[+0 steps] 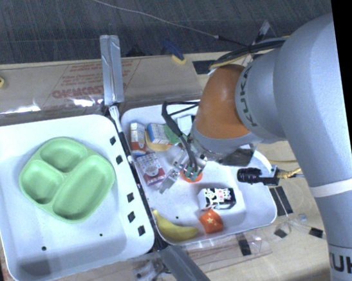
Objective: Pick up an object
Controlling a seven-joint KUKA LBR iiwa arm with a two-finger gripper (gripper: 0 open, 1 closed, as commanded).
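The left bin (pixel 8 192) holds one item: a green divided plate (pixel 67 178) with three compartments, lying flat left of the bin's centre and fully visible.

A metal divider bar (pixel 112 67) stands at the far end of the seam between the two bins.

The right bin (pixel 261 212) is partly hidden. The arm (pixel 272 84) covers its far right corner and most of its right wall. Along the left wall, at the far end, lie small packaged items (pixel 146 137); their labels are too small to read. Just nearer is a red-and-white packet (pixel 149 167), its print also illegible. A yellow banana (pixel 173 229) lies in the near left corner, touching the near wall. A red item (pixel 211 220) sits just right of the banana; its type cannot be determined. A black-and-white patterned item (pixel 218 197) lies just beyond the red item, apart from the bin walls.

The arm enters from the right, wide and grey, and bends over the right bin. The orange band (pixel 220 107) faces the camera, above the wrist. The wrist points down and to the left, into the bin's middle.

The gripper (pixel 183 171) is low over the bin floor, beside the red-and-white packet. A small orange-red object (pixel 192 176) sits at the fingertips. The metal parts there blur together, so it cannot be determined whether the pincer is apart, together, or clamped on that object. A black cable fitting (pixel 251 175) projects from the arm's near side, over the bin's right portion.
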